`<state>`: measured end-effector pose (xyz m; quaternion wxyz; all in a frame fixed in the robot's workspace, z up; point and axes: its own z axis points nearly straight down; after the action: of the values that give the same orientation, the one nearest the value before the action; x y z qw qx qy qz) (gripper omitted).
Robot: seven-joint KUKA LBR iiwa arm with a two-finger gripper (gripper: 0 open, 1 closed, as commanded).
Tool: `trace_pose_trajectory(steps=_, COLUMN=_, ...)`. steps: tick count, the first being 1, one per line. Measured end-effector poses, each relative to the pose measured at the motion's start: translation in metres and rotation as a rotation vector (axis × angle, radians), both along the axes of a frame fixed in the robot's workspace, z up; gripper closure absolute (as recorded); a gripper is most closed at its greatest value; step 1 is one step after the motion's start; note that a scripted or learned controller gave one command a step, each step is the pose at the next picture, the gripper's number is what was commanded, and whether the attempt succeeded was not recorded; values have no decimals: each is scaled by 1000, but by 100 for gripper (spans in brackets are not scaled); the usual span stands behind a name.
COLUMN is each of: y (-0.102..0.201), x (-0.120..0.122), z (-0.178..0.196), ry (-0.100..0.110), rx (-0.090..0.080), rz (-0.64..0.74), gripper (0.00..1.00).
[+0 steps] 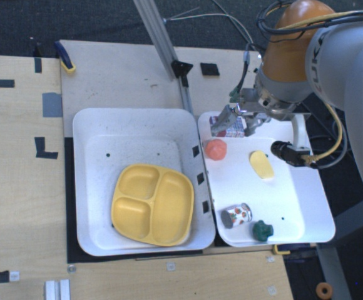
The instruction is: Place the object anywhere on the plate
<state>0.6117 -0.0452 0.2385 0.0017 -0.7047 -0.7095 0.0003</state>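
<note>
I have the claw [239,119] down at the far left corner of the right white bin [306,186], right over a small crumpled silver-and-white packet with red print [225,127]. The packet looks like the object I am after, though I cannot tell whether it sits between the fingers or merely under them, nor how wide the claw stands; the wrist housing covers that.

By my judgement the packet is light, thin and soft, likely to crumple and slide on the smooth bin floor. I would pinch it across its narrow middle, not at a loose edge, and lift slowly, since foil can slip out.

Relative to the packet: a round pink-red ball [216,149] lies just beside it on the near side, a yellow oblong soft-looking piece [262,165] sits near, further toward the arm, and a small printed cup lying on its side [236,215] and a green knobbly toy [262,230] are well apart at the near edge. The yellow three-compartment plastic plate [153,212] rests in the left white bin [94,167], well apart from the packet.

The arm reaches in from the right, its orange band [291,36] high above, wrist bent steeply downward.
</note>
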Motion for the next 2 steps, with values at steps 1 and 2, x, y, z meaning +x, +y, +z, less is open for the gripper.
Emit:
trace_pose_trajectory(steps=1, y=59, x=-22, z=-4, ry=1, rx=0, rz=0, gripper=100)
trace_pose_trajectory(steps=2, y=115, x=-29, z=-1, ry=0, rx=0, rz=1, gripper=100)
